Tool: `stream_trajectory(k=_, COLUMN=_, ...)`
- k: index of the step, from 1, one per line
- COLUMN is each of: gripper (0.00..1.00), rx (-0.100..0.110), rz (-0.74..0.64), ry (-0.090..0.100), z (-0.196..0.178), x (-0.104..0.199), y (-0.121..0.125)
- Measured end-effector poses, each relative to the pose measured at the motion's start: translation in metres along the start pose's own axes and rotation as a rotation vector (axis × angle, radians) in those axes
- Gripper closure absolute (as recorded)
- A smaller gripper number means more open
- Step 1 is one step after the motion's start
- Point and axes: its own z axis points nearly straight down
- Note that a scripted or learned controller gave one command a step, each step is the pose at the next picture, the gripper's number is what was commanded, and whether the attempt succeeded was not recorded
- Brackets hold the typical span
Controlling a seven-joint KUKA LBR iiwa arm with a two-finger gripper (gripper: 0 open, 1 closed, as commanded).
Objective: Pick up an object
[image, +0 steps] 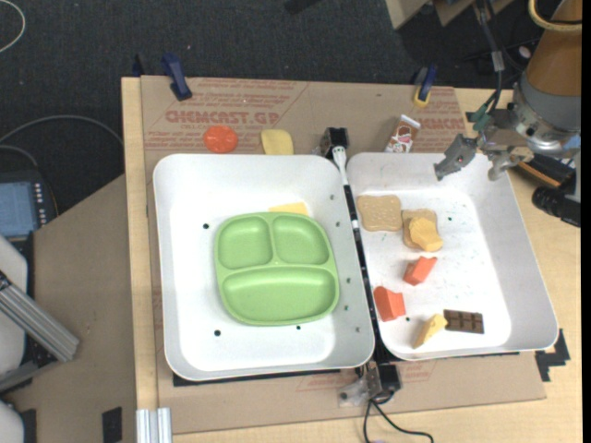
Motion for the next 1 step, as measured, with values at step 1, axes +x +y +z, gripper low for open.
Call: stream_trajectory(k=1, gripper=0.00, rx=0.017, rz=0.003, ry=0.004, z=0.1327, x=-0.0007, y=-0.0602)
